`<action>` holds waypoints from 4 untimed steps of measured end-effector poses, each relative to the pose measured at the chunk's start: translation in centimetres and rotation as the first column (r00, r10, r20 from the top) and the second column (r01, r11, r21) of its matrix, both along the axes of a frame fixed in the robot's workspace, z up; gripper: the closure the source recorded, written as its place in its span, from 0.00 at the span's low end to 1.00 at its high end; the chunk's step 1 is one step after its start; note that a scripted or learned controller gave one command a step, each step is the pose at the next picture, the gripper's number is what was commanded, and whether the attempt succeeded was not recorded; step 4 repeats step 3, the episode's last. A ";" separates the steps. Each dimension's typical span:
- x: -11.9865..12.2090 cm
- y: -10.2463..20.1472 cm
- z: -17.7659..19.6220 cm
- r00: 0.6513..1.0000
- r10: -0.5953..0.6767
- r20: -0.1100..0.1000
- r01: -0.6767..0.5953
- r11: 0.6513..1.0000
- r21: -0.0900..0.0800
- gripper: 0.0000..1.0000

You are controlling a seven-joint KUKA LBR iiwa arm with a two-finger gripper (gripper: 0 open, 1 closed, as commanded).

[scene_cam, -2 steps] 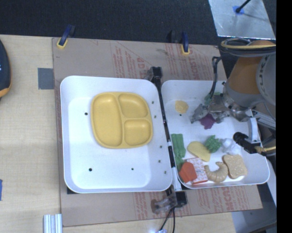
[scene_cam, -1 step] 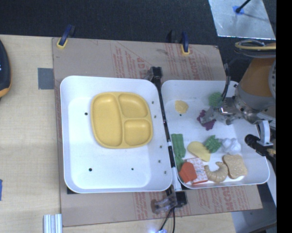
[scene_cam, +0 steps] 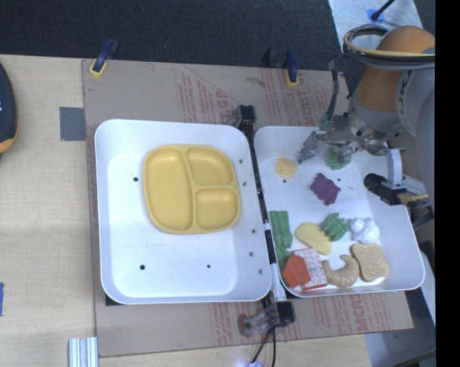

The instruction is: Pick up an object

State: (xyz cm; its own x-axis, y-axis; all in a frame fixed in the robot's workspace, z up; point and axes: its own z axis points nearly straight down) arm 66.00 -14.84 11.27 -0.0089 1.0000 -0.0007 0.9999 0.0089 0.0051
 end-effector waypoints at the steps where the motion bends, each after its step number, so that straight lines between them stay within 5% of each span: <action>1: -4.4 -2.2 -2.2 1.000 -0.006 -0.013 0.006 1.000 0.001 0.00; 2: -4.0 -2.4 -0.7 1.000 -0.004 -0.004 0.004 1.000 -0.003 1.00; 3: -6.8 -1.1 -1.9 1.000 -0.008 -0.002 0.008 1.000 -0.002 1.00; 4: -6.8 -1.1 -1.9 1.000 -0.008 -0.002 0.008 1.000 -0.002 1.00</action>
